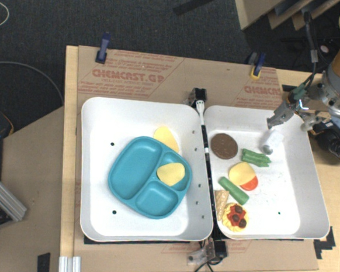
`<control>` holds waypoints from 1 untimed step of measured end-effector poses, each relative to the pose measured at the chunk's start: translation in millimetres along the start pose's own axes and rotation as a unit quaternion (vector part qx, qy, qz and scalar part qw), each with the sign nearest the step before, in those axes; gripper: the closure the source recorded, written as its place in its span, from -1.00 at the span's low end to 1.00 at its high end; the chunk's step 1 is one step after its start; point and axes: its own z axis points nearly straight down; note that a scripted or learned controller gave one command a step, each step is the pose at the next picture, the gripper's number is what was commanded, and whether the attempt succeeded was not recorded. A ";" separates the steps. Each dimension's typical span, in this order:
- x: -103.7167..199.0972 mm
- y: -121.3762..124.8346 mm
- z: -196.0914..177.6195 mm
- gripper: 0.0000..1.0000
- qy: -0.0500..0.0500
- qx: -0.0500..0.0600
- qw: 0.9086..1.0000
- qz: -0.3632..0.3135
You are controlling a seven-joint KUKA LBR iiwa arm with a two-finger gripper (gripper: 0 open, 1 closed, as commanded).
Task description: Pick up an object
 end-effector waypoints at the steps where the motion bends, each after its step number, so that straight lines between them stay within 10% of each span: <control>1: -4.6 -94.9 -174.6 -1.00 -0.002 -0.010 1.000 0.001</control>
